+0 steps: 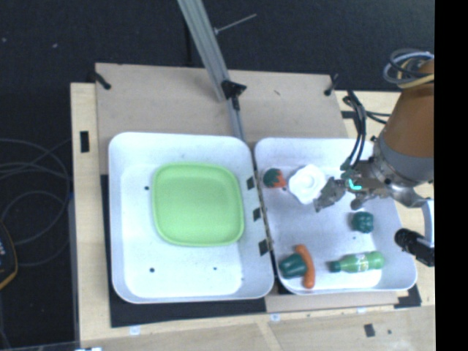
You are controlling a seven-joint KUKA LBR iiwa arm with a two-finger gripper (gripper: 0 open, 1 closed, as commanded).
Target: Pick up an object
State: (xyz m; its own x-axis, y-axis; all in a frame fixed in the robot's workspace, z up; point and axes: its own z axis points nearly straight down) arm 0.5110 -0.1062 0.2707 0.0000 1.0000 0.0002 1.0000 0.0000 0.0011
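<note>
1. In the right bin (380,152) your end effector (327,196) sits low over the floor, reaching in from the right with the orange band of the arm (413,123) above it.
2. The dark fingers (322,202) point left toward a white object (306,183). You can't tell from this angle whether they are apart or together, and nothing shows between them.
3. The white object lies in the far left part of that bin, just beside the end effector; touching or not, unclear.
4. Left of it, close to the divider, a small item with a green top and orange base (273,178).
5. Just right of the end effector, a dark teal block (363,221).
6. Along the near edge: a green bottle (357,262) lying on its side, and a green-and-orange piece (297,264) in the near left corner.
7. The left bin (131,196) holds a light green square plate (198,203), flat, roughly centred.
8. Both bins sit side by side on the tabletop (168,93).
</note>
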